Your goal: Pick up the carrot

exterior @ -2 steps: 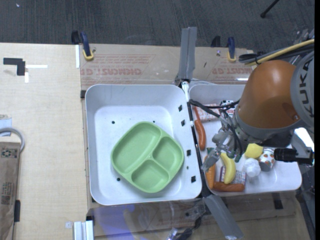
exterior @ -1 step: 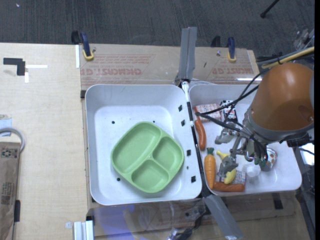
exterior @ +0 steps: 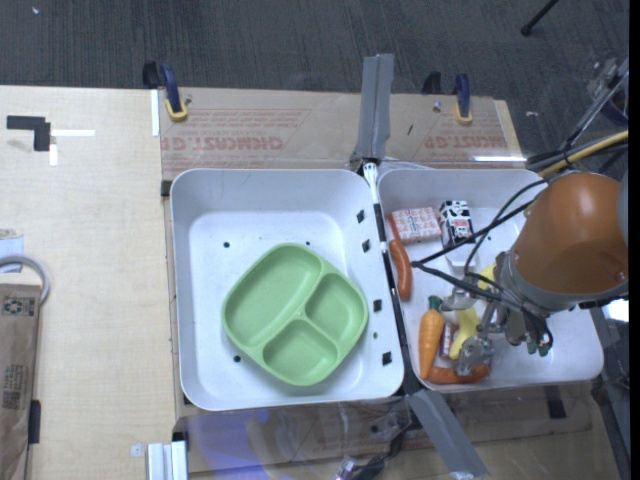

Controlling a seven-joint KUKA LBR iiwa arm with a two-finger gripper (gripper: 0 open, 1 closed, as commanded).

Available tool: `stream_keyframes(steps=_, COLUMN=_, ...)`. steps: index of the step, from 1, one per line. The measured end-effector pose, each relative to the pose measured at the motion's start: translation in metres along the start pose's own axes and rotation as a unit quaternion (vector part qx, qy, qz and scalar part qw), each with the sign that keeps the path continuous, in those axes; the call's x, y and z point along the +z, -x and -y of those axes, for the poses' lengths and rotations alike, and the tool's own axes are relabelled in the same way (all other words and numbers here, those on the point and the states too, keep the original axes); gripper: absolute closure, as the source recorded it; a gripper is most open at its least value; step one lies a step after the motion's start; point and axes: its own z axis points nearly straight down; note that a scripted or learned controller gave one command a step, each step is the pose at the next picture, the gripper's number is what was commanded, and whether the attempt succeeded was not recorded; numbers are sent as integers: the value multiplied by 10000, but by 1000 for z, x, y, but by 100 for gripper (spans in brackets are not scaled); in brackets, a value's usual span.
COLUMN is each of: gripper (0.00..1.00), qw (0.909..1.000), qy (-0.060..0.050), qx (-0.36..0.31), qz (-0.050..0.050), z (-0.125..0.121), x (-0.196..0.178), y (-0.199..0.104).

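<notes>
- Two white bins stand side by side on the bench; the left bin (exterior: 200, 268) holds a green plate (exterior: 293, 314) with three compartments, lying a little turned.
- The right bin (exterior: 580, 363) holds the food items, all in its left half.
- The carrot (exterior: 430, 340) lies near the left wall of the right bin, almost upright in the view, with its green top pointing up and its tip toward the front edge.
- A sausage (exterior: 401, 266) lies just above the carrot, along the same wall.
- A pink box (exterior: 415, 224) and a small black-and-white carton (exterior: 457, 221) lie side by side near the back of the right bin.
- A yellow item (exterior: 462, 326) lies just right of the carrot, and another orange-red item (exterior: 462, 373) lies below it, near the front edge.
- The arm (exterior: 575, 233) reaches in from the right, and its orange band covers the right half of the bin.
- The gripper (exterior: 478, 348) is low over the yellow item, just right of the carrot and not on it.
- I cannot tell if the jaws are wide or narrow, because cables and metal parts hide them.
</notes>
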Motion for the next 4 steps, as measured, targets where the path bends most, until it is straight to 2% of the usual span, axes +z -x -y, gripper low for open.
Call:
stream_keyframes(steps=1, gripper=0, qw=9878, qy=12, qx=-1559, qz=-30, z=-15, x=4, y=48)
stream_keyframes(steps=2, gripper=100, qw=9883, qy=29, qx=-1522, qz=-38, z=-15, x=-3, y=49)
stream_keyframes(steps=3, gripper=100, qw=9969, qy=-7, qx=790, qz=-31, z=-119, x=-90, y=40)
stream_keyframes(steps=4, gripper=100, qw=9730, qy=-19, qx=2309, qz=-31, z=-90, x=-90, y=116)
